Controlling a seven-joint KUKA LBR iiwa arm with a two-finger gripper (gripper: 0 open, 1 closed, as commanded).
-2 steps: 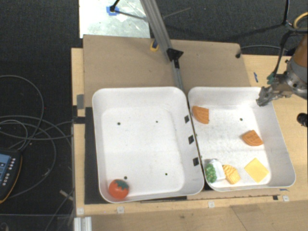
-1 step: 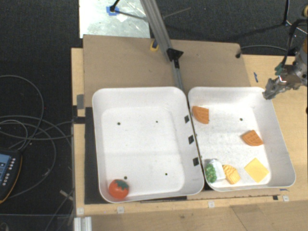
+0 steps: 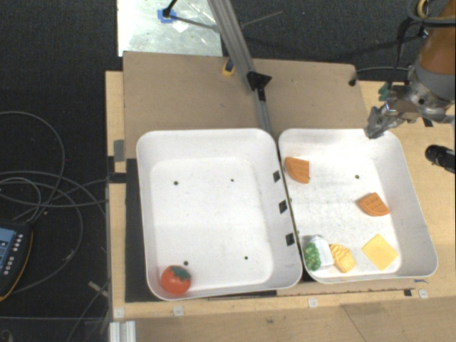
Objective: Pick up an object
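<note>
My gripper [image 3: 375,126] hangs over the far right corner of the right bin [image 3: 417,191], with nothing seen between its fingers. In that bin lie an orange wedge [image 3: 298,169] near the far left, an orange ridged piece [image 3: 372,204] at the right, a yellow square block [image 3: 379,251], a small yellow ridged piece [image 3: 343,257] and a green and white item [image 3: 315,253] at the near side. A red tomato [image 3: 175,279] sits in the near left corner of the left bin [image 3: 206,141].
A grey pole [image 3: 239,41] slants across the brown board behind the bins. Black clips [image 3: 282,206] line the seam between the bins. Cables and a handheld device [image 3: 11,251] lie on the dark floor at left.
</note>
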